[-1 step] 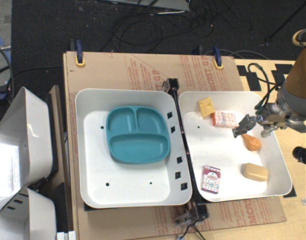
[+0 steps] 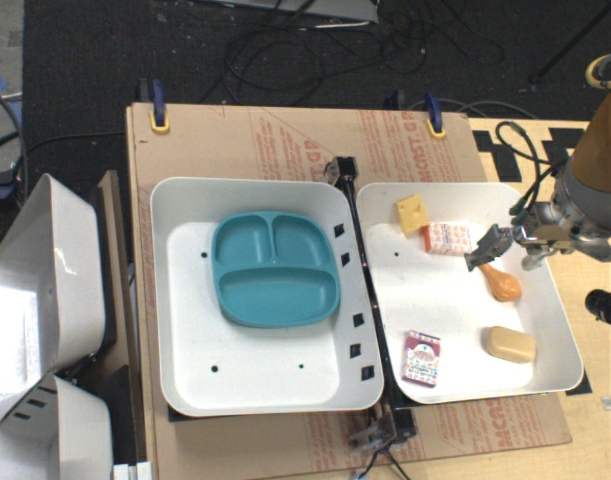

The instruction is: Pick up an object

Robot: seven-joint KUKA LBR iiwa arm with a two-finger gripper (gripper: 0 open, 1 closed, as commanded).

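The right bin (image 2: 455, 388) holds a yellow cheese wedge (image 2: 412, 213), a small red-and-white box (image 2: 448, 238), an orange carrot-like toy (image 2: 502, 282), a tan bread-like block (image 2: 511, 344) and a pink-and-white carton (image 2: 421, 358). My gripper (image 2: 510, 248) hangs over the right bin's upper right part, just above the orange toy. Its two fingers stand spread apart, with nothing between them. The left finger (image 2: 488, 248) points toward the red-and-white box.
The left bin (image 2: 185, 368) carries a teal divided plate (image 2: 276, 269). Black clips line the divider between the bins (image 2: 360, 298). White containers (image 2: 40, 288) stand off the bench's left side. Cables lie behind the bench.
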